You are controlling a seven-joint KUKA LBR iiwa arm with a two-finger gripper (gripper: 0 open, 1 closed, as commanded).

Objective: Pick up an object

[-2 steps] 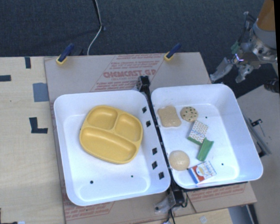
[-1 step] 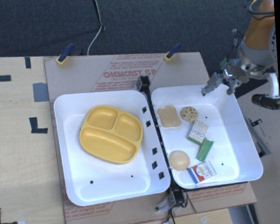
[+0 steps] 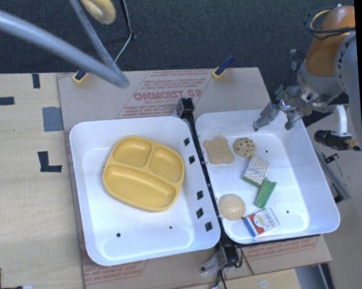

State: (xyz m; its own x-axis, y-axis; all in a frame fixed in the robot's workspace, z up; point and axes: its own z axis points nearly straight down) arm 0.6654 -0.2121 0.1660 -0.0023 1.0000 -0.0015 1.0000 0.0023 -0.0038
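Carton [image 3: 261, 221] at right bin [image 3: 312, 162] front | gripper [image 3: 276, 119] spread, holding nothing, above back rim | risk: clustered cookie [image 3: 244, 146], green block [image 3: 265, 192] cause glancing miss

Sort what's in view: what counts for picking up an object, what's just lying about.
For the job: tool; cookie; bread slice; round bun; green block; patterned packet; small carton.
Lying about: yellow divided plate; clamps.

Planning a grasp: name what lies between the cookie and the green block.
The camera view shows a patterned packet between the cookie and the green block.
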